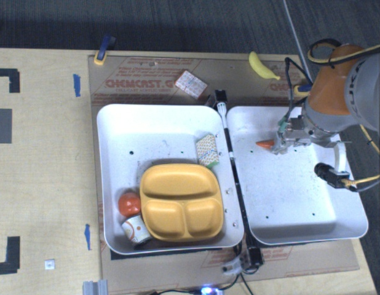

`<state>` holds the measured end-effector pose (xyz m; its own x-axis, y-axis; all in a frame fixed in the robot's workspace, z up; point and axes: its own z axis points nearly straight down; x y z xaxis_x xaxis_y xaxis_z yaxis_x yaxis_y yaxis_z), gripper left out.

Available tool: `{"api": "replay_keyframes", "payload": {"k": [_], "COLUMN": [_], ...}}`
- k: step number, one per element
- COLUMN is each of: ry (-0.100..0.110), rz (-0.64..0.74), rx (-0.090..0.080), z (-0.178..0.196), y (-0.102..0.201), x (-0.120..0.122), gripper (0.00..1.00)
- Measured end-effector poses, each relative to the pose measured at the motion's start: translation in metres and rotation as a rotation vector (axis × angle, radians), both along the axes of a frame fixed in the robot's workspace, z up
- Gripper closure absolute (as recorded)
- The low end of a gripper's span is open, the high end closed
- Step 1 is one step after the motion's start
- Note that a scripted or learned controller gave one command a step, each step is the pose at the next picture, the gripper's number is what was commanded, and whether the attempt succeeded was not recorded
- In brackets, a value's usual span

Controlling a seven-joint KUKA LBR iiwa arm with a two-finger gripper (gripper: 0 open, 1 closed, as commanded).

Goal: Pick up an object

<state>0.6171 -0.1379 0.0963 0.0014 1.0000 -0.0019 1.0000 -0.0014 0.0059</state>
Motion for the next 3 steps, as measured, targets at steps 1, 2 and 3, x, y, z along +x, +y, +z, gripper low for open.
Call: {"api": "replay_keyframes", "payload": {"k": [1, 2, 3], "ry": [0.004, 0.007, 0.008], "rz": [0.001, 0.003, 0.002], "rx": [0.001, 0.003, 0.004], "z": [0.041, 0.105, 0.140], "y": [-0.031, 0.026, 0.059], "x": [0.024, -0.018, -0.105], "gripper": [1.00, 1.00, 1.00]}}
